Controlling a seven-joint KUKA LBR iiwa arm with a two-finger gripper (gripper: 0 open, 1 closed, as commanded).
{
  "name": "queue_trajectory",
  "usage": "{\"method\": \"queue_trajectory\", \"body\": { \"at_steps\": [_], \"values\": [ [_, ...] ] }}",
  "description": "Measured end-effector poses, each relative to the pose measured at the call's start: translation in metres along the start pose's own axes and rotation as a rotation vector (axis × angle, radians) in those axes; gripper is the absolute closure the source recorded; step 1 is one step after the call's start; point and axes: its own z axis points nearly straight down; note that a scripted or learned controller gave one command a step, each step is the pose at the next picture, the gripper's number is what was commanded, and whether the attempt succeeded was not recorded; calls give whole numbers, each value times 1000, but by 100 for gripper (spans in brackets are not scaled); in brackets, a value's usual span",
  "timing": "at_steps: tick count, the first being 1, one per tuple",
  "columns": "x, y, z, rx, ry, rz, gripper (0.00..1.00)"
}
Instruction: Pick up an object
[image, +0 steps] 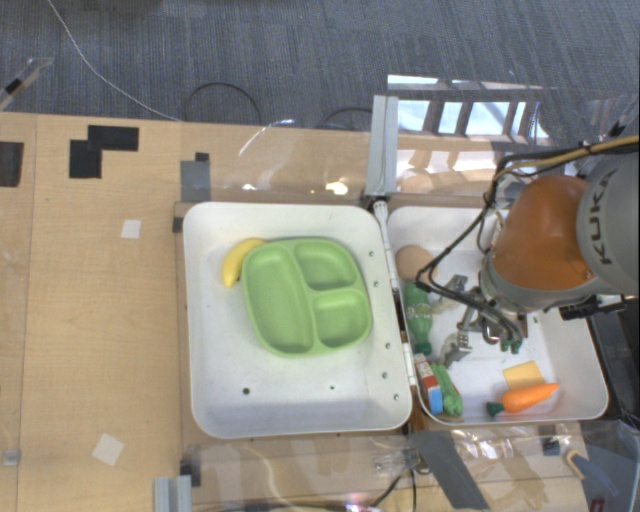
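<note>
You have two shallow white bins side by side on the wooden bench. The left white bin (220, 400) carries a light green plastic divided plate (303, 295) with three compartments, lying flat near the bin's middle and slightly toward the far side. A yellow banana (238, 260) sits at the plate's far-left edge, partly tucked under the rim — only its curved end shows.

The right white bin (575, 385) holds the clutter. Near its far-left corner you can see a tan, rounded egg-shaped object (411, 262). Along the bin's left wall lies a green plastic bottle-like item (418, 320), and nearer to you a small white tube with a red band (430, 385) rests just beside a dark green vegetable-shaped piece (448, 392). At the near-right side an orange toy carrot with a green tip (525, 398) lies on the bin floor, with a pale yellow block (522, 375) touching it just behind.

The grey arm with the orange band (540, 235) reaches in over the right bin, and the gripper (482, 330) hangs low in the bin's middle, between the green items on the left and the carrot and block on the right. Cables and the metal of the wrist crowd that spot — you cannot tell how the jaws stand, nor whether anything sits in them.
</note>
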Motion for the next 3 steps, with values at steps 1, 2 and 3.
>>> {"method": "queue_trajectory", "body": {
  "at_steps": [1,2,3],
  "values": [
    [-37,-39,-22,-2,7,-224,0],
    [-43,8,2,-3,4,-130,0],
    [-48,10,-13,-3,-12,-136,100]
  ]
}}
